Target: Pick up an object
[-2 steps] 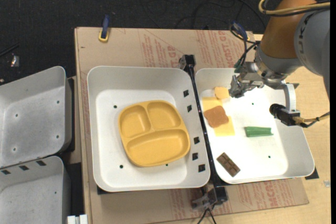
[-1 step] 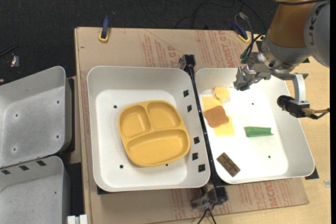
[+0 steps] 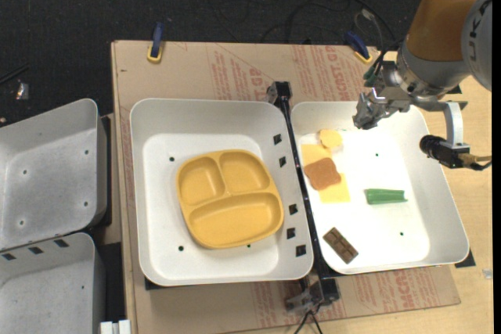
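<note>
One flat green bar

Yellow divided tray lies centred in the left bin. Blue clamps grip the tabletop edge at 12 o'clock.

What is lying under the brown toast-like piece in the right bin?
The brown piece lies on a yellow slice and partly on an orange slice. The parts of those slices beneath it are covered.
</note>
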You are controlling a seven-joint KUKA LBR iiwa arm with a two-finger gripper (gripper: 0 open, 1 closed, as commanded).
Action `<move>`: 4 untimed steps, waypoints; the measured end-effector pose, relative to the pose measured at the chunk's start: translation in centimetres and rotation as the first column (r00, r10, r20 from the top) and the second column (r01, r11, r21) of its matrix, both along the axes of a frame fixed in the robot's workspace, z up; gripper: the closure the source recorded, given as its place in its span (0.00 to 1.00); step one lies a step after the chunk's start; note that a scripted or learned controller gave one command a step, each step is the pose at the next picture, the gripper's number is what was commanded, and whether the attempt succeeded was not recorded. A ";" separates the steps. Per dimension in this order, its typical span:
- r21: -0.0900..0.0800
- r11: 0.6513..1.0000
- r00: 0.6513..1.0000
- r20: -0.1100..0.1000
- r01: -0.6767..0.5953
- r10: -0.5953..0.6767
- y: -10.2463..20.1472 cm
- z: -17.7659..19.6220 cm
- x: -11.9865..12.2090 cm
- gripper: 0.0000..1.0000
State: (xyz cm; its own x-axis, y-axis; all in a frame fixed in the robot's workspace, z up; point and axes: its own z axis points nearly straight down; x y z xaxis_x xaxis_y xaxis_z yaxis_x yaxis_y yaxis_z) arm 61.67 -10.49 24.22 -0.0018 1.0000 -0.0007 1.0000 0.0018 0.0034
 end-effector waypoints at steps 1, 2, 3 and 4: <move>0.002 1.000 1.000 -0.006 -0.005 0.005 5.5 -1.2 -1.3 1.00; 0.001 1.000 1.000 -0.006 -0.004 0.004 9.5 -1.6 -2.9 1.00; 0.001 1.000 1.000 -0.007 -0.005 0.005 14.2 -2.5 -4.4 1.00; 0.002 1.000 1.000 -0.004 -0.007 0.007 20.0 -1.3 -5.8 1.00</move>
